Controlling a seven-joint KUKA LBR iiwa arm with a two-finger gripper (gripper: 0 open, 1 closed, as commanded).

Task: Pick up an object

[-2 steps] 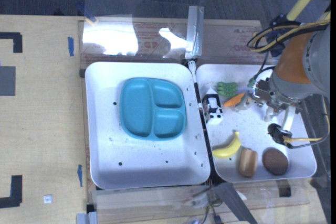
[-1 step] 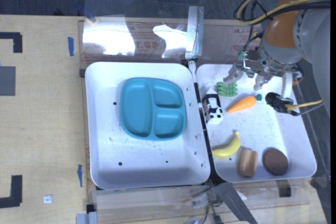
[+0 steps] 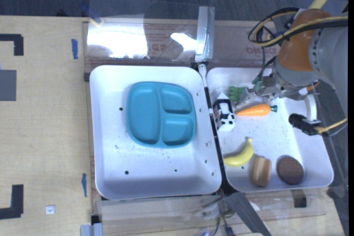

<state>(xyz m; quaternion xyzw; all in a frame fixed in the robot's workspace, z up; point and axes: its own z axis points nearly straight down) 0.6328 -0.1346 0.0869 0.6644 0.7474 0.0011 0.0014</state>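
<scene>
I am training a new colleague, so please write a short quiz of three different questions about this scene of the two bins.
1. True or false: the blue divided plate lies in the left bin.
2. Which item lies nearest the tool? A) banana B) carrot C) brown round item
3. Fill in: the banana lies in the ____ bin.

Key: 1 true; 2 B; 3 right.

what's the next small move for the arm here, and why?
Probably a short descent onto the carrot. The gripper sits at the back of the right bin, just above the carrot's leafy end, nothing visibly held. The banana and the two brown pieces lie farther forward.
</scene>
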